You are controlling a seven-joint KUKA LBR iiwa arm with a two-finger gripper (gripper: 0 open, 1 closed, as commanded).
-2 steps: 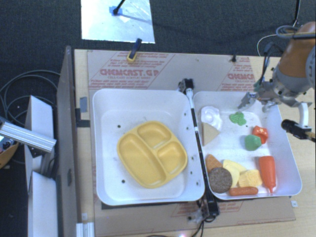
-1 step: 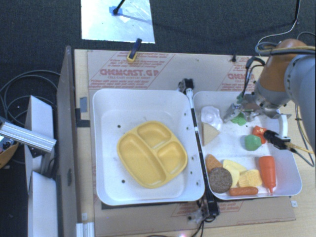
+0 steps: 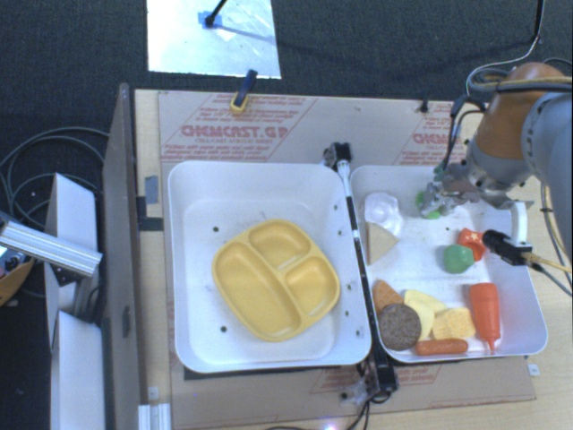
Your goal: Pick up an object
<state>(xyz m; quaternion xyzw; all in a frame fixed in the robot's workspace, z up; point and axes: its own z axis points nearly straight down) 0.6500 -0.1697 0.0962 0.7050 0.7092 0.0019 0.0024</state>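
My gripper [image 3: 439,195] hangs over the far edge of the right bin [image 3: 528,330], below the grey wrist with its orange band. A small green thing [image 3: 427,204] shows right at the gripper's tip; I cannot tell whether it is held. Toy food lies in this bin: a white piece [image 3: 380,209], a tan wedge [image 3: 380,240], a green ball [image 3: 457,258], a red piece [image 3: 470,238], a carrot [image 3: 484,314], a brown patty [image 3: 399,326], yellow chips [image 3: 431,305] and a sausage [image 3: 440,348].
The left bin [image 3: 192,240] holds a yellow divided plate [image 3: 276,278]. A black part with a cable [image 3: 506,247] juts over the right bin's right side. The ridge [image 3: 356,249] between the bins runs close to the food.
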